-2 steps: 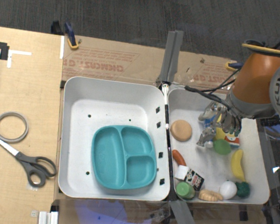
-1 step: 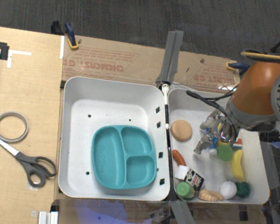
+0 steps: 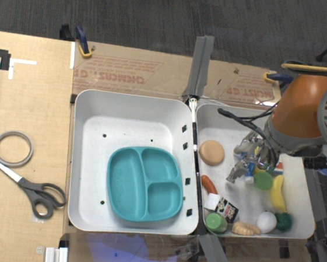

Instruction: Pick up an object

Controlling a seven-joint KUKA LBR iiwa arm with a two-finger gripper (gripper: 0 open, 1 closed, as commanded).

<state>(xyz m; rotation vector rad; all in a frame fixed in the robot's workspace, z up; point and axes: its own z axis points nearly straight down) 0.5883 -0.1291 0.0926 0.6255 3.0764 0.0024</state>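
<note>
My gripper sits low in the right bin, mid-floor; finger state: cannot tell. Green object and banana crowd toward the right wall. Risk: closing here catches two items, or nudges one aside and lifts nothing.

Dark carpet-like floor, pale wooden bench, cardboard sheet

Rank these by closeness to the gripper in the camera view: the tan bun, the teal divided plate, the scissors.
From the gripper:
1. Tan bun, just to its left in the same right-hand bin.
2. Teal divided plate, in the left-hand bin.
3. Scissors, out on the bench, far left of both bins.
</note>
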